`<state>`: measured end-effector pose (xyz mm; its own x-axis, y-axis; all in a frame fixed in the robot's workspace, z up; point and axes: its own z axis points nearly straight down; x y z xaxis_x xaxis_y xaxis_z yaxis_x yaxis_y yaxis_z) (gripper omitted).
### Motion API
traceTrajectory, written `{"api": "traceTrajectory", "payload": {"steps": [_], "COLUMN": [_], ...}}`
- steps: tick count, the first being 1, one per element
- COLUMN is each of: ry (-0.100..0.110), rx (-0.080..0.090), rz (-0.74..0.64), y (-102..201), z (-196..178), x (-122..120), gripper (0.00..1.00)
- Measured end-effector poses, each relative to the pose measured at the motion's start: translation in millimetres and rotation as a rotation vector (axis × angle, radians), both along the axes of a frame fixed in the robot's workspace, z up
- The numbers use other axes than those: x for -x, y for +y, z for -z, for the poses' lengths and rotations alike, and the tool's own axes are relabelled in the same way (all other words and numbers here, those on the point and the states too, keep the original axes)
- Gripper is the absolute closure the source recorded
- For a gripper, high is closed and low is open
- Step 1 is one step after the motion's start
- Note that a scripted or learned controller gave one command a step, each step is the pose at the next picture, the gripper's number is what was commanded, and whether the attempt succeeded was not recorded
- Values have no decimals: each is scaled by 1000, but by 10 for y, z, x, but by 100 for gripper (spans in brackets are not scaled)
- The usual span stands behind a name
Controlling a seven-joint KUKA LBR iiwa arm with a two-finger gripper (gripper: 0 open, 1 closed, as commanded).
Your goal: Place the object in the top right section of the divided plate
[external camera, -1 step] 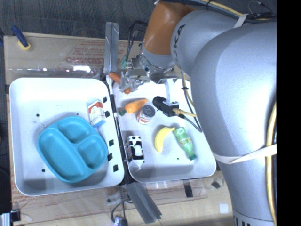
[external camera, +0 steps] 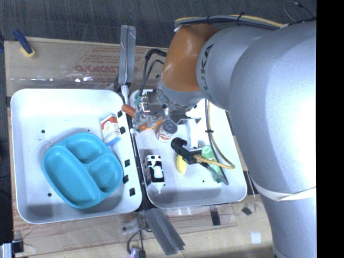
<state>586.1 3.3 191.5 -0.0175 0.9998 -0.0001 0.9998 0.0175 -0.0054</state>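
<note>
Lying nearest in the left bin (external camera: 21, 144), one blue divided plate (external camera: 80, 171) is showing three sections. One small red-and-white carton (external camera: 110, 128) is resting at the plate's far right rim, outside it, on the bin floor.

In the right bin (external camera: 188, 195), one black-and-white item (external camera: 155, 168) is lying near the front left. One yellow piece (external camera: 181, 166) and one green piece (external camera: 214, 165) are lying further right. One red-and-white can (external camera: 162, 135) is sitting just behind them.

Farther back, the gripper (external camera: 146, 112) is hanging over that bin's far left corner, and the grey arm (external camera: 258, 90) is overhanging its right side. Whether the jaws are wide or narrow cannot be told. One orange piece (external camera: 128, 110) is lying at the divide beside the gripper. Which item is the one to be placed cannot be told.
</note>
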Motion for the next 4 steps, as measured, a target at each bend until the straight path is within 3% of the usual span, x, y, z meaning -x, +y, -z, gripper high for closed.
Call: {"api": "traceTrajectory", "payload": {"steps": [1,2,3,4], "ry": [-1,-3,-1,-1], "rx": [-1,-1,-4,-3], "rz": [-117,-395,-759,-759], "y": [46,-222,320,316], "z": [9,-178,9,8], "x": [844,770,1083,1082], "gripper": [100,100,100,0]}}
